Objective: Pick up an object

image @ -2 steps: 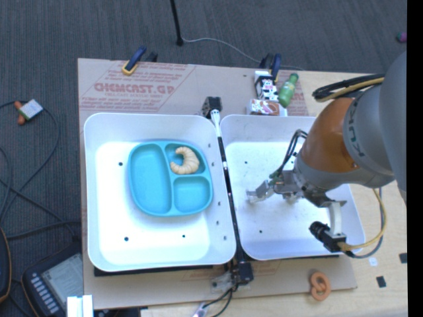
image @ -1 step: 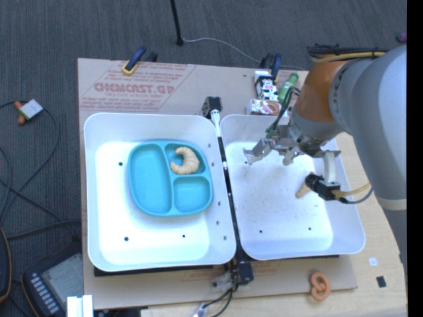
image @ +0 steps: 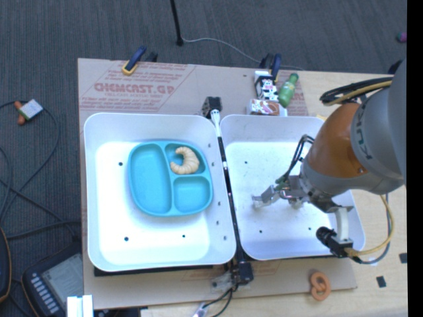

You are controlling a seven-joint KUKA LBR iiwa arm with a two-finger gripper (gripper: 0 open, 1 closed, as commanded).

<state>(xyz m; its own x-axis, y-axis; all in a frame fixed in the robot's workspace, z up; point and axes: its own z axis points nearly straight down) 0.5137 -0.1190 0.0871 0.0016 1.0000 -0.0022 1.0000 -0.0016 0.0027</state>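
- two-finger metal gripper (image: 264, 197) low over the floor of the right shallow white bin (image: 291, 243), near its middle-left; fingers too small and blurred, can't tell how far apart they are or if anything is between them
- grey arm with orange band (image: 337, 152) comes in from the right, covering the right bin's right part
- left shallow white bin (image: 112, 243) touches the right one along the centre divider
- light-blue plastic three-compartment plate (image: 149, 190) lies flat in the left bin, roughly centred
- tan curved croissant-shaped toy (image: 186, 160), the likely pick object, sits in the plate's upper-right compartment, well apart from the gripper
- brown cardboard sheet (image: 132, 88) with red print under both bins
- green bottle-like item (image: 287, 90) on cardboard behind the right bin
- small orange ring-shaped object (image: 320, 285) on cardboard in front of the right bin
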